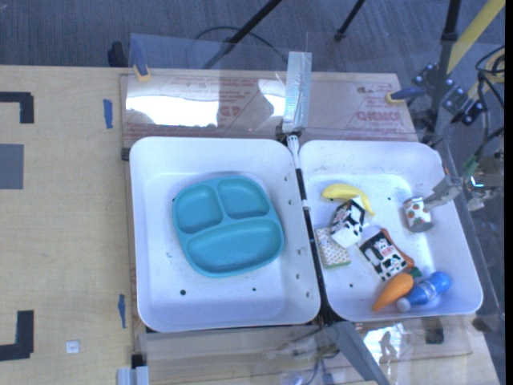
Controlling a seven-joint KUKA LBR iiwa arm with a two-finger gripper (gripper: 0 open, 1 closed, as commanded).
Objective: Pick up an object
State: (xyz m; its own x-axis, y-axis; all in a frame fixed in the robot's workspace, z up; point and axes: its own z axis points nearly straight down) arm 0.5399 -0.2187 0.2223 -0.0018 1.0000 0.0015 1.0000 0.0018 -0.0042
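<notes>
The right bin (449, 251) holds several small objects. A yellow banana (345, 192) lies near its middle, and just below it is a black-and-white cow-patterned toy (349, 220). A speckled flat pouch (332, 249) lies beside the divider. A second black-and-white packet (381, 253) sits above an orange carrot (393, 289), and a blue bottle (425, 289) touches the carrot at the bin's front right. A small white object with red and green spots (414, 212) rests near the right wall, with a grey stem (439, 193) running up and to the right from it.
The left bin (152, 239) bears a blue divided plate (228, 224). A clear panel (208, 107) lies behind both bins. Tripod legs and cables (461, 95) stand at the back right. The wooden bench (56, 215) extends to the left.
</notes>
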